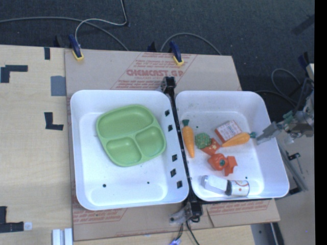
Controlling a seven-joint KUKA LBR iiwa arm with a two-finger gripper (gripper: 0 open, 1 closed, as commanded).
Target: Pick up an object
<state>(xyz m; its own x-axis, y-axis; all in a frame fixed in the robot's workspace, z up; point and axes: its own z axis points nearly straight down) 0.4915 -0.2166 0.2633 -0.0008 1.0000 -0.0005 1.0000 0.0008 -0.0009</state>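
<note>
1. Arm comes in from the right edge, mostly cut off, just the wrist end showing.
2. Gripper (261,135) points left, pretty low, tilted slightly downward.
3. Too blurry for more.

Two white bins (82,152) sit on brown cardboard (148,70) printed with red lettering. The tray (132,135) is light green. Two carrots (188,141) are orange with green tops, beside a green broccoli (203,140), a red-orange toy (221,162) and a white tube (225,187). The clamps (76,49) are blue and yellow.
</note>
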